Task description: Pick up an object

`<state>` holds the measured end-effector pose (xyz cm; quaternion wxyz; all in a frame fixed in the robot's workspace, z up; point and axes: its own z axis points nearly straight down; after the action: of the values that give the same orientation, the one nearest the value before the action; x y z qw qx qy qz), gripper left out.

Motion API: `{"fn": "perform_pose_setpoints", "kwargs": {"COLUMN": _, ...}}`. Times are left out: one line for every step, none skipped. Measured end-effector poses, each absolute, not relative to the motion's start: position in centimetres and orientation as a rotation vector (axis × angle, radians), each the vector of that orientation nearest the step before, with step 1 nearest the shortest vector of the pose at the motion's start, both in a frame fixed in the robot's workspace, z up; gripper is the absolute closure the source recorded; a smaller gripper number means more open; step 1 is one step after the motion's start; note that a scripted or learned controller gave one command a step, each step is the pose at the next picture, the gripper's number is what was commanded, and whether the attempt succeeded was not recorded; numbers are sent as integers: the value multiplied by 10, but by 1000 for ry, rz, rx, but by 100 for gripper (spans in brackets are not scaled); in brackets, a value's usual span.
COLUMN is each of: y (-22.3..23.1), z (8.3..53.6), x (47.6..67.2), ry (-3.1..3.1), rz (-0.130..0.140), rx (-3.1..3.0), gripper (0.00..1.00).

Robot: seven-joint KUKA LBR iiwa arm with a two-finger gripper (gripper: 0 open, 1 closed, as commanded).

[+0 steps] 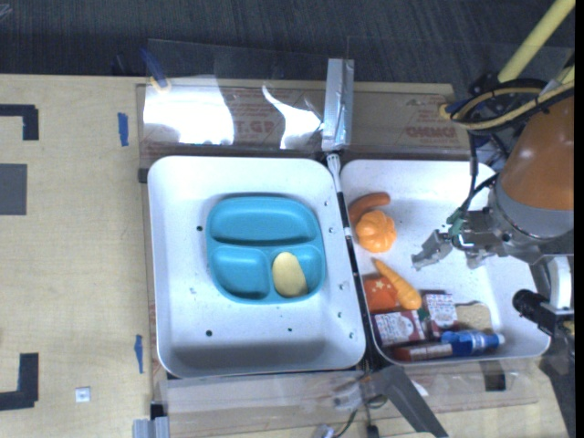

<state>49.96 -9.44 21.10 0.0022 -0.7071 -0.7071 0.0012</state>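
A marker point(470, 342) and packets point(411, 322) crowd the right bin's point(429, 185) six o'clock; carrot point(398, 284) and pumpkin point(375, 231) at nine. The gripper point(436, 247) hangs open, empty, at centre.

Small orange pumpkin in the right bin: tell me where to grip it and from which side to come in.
Grip the small round orange pumpkin across its widest part, coming straight down from above. It sits close to the wall of the right white bin, with an orange sausage-shaped toy just behind it and an orange carrot in front. A sideways approach looks crowded; the end effector hangs to its right.
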Motion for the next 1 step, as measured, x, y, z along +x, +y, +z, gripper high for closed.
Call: {"fn": "perform_pose_setpoints", "kwargs": {"y": -28, "z": 181, "x": 524, "ry": -2332, "rz": 5, "rx": -2095, "gripper": 0}}
